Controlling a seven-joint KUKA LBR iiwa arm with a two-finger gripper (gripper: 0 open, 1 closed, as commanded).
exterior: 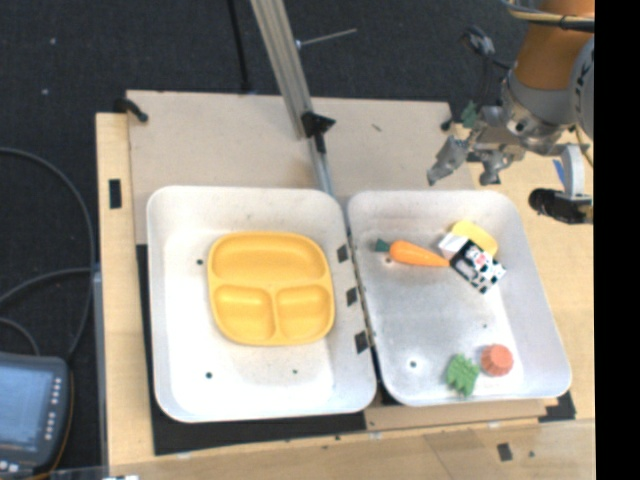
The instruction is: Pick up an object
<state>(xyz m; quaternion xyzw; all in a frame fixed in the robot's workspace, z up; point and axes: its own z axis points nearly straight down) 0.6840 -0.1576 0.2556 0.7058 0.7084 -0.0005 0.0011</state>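
Camera view: the arm (548, 53) comes in at upper right, orange band visible above the wrist. The gripper (468, 166) hangs above the far edge of the right bin (535, 298), over the tan surface (230, 138) just behind the bin's rim. Its two fingers (445, 163) look spread apart, with nothing between them.

Right bin contents: an orange toy carrot (418, 255) with a green top lies near the far side, pointing left-right. Just right of it, touching or nearly touching, sits a yellow block (470, 236) with a black-and-white patterned piece (480, 267) against it. At the near edge of the bin there is a green leafy toy (461, 374) and just beside it a small red-orange round toy (497, 360). All of these lie on the bin floor, well apart from the gripper.

Left bin (180, 368): holds a yellow divided tray (270, 288) with three compartments, sitting roughly centred.

A metal pole (285, 58) rises at a slant from between the bins at the far side. A dark screen device (30, 408) is at lower left, off the surface.
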